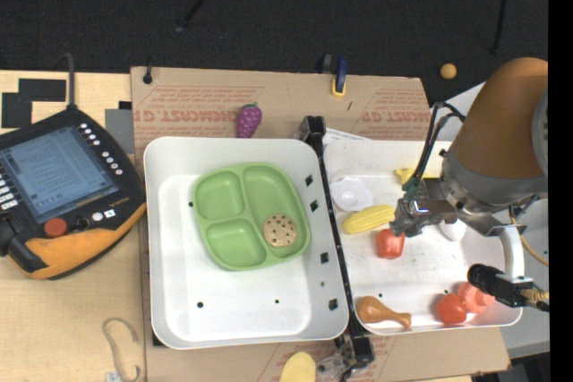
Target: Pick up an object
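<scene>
The gripper [405, 224] hangs low in the right bin [421, 300], its dark fingertips just above and touching the top of a small red piece [389, 244]; whether the fingers stand wide or pinched on it I cannot tell, since the wrist hides the gap. Just left of the fingers lies a yellow corn cob [368, 218], with a clear cup [350, 193] farther off. Near the bin's front edge sit a chicken drumstick [383, 312] and a red tomato-like piece [451, 309]. The left bin [179, 300] holds a green divided tray [235, 215] with a cookie [280, 231]. This looks like the grasp step: the next move calls for a firm close, then a straight lift
</scene>
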Robot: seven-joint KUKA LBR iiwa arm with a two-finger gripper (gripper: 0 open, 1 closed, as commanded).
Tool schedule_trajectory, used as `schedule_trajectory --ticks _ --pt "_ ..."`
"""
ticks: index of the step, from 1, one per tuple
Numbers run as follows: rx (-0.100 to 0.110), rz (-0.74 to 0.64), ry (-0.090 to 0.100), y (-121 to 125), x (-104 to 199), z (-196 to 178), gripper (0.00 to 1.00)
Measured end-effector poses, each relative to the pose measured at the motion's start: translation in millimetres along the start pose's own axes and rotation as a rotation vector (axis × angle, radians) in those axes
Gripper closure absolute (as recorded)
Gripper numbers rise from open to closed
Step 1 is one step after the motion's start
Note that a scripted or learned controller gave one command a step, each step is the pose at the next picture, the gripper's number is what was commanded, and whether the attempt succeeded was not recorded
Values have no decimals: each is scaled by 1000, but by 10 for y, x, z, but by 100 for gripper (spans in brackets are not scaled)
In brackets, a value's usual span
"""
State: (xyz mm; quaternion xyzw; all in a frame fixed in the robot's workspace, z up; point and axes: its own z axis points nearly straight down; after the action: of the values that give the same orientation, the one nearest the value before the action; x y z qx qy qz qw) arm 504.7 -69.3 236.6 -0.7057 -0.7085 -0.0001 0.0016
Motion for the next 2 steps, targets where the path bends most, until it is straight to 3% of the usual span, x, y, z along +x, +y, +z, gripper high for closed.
schedule_trajectory --ticks 1,2 --pt "2 2 0 -39 423 73 100" --pt "3 4 -1 -176 554 106 100"
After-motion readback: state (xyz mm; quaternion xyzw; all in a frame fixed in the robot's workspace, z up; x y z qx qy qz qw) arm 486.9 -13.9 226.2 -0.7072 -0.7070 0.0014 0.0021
